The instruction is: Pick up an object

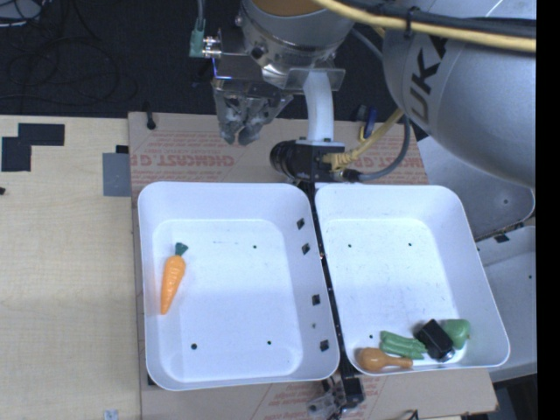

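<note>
An orange toy carrot [171, 278] with a green top lies near the left wall of the left bin [219, 201]. In the front right corner of the right bin [394, 201] sit a green pea pod [402, 345], a black block [434, 339], a green piece [458, 329] and an orange-brown pear-shaped toy [381, 360]. My gripper [248, 127] hangs high above the back edge of the left bin, over the cardboard, with its fingers close together and nothing between them.
The arm's grey body fills the upper right. A black fixture [302, 160] with yellow cable sits behind the bins' shared wall. Brown cardboard [192, 151] lies under the bins, on a pale wooden bench [61, 269].
</note>
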Motion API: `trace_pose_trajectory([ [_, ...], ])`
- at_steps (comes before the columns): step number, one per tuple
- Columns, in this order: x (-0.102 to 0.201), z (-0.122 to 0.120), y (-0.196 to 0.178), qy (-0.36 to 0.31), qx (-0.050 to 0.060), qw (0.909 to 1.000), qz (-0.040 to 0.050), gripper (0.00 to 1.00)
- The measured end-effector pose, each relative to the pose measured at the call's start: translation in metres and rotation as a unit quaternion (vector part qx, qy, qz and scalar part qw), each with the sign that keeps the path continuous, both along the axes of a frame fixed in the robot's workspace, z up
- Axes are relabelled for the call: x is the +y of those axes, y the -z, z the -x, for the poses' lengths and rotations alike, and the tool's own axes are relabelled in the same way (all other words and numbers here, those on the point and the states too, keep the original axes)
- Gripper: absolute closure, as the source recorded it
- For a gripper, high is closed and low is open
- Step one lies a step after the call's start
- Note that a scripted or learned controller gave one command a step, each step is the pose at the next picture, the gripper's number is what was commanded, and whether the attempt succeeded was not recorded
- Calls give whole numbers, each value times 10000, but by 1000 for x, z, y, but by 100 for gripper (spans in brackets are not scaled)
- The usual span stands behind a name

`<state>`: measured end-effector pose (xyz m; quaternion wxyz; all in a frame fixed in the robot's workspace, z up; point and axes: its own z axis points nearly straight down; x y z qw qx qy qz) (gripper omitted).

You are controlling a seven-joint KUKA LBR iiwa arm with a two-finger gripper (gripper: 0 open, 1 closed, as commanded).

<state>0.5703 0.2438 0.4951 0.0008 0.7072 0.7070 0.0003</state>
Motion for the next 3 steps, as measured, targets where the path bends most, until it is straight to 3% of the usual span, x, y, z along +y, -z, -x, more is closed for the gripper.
trace_pose_trajectory([
  [1,0,-3,-45,-20,7,10000,-2,100],
  [2,-72,-14,71,36,83,10000,33,100],
  [3,-1,-18,43,-29,12,10000,-6,100],
])
